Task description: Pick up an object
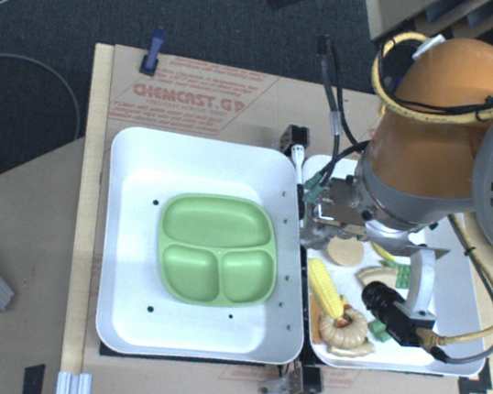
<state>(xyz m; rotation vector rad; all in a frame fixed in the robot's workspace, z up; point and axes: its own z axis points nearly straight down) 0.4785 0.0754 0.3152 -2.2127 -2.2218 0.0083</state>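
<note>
We judge the step in hand to be the descent onto an object in the right bin point(476, 302): the arm's wrist hides the pincer point(339, 229), so we cannot tell its state, and we advise a vertical approach clear of the bin's left wall. We count two bins, one green divided plate point(218, 249) in the left bin point(122, 218), and, toward the right bin's near left corner, one corn cob point(326, 288), one tan ridged piece point(346, 332) and one pale disc point(345, 253).
</note>
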